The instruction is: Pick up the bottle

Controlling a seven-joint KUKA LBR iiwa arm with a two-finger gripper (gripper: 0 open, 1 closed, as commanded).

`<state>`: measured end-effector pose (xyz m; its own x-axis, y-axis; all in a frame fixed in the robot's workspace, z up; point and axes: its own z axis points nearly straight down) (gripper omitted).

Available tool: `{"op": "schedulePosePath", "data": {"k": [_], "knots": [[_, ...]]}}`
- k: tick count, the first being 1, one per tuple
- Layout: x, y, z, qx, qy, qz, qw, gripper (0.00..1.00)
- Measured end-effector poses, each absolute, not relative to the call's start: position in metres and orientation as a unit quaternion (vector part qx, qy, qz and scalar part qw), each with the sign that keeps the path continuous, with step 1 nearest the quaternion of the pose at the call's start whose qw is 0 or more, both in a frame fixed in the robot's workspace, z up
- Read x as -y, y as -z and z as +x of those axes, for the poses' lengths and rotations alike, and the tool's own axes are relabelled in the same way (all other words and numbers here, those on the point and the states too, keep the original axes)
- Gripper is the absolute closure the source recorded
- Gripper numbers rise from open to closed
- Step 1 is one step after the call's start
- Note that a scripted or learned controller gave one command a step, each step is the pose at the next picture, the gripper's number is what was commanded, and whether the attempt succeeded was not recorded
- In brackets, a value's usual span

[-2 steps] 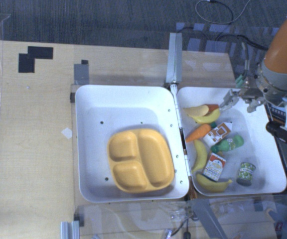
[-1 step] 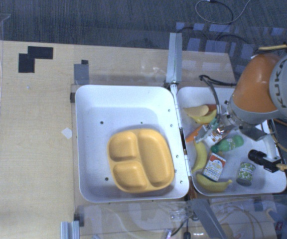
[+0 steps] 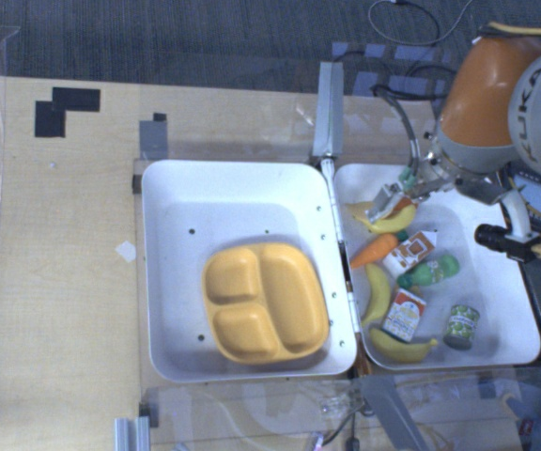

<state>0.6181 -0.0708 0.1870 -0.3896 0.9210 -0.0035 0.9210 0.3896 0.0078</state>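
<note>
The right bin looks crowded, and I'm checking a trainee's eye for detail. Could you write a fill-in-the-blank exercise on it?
1. The green bottle lies in the ____ bin.
2. The yellow divided plate has ____ compartments.
3. The orange carrot lies just to the ____ of the bottle in the picture.
4. The gripper hovers over a ____ at the bin's far end.

Missing words: right; three; left; banana

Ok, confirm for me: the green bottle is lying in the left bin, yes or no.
No, the green bottle lies in the right bin, next to the carrot; the yellow tray sits in the left bin.
</note>
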Motion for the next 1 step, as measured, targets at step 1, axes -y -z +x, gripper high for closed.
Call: {"op": "schedulePosePath", "data": {"k": [1], "knots": [[0.101,-0.152,0.4877,-0.8,-0.0009,0.6,0.001,0.0]]}}
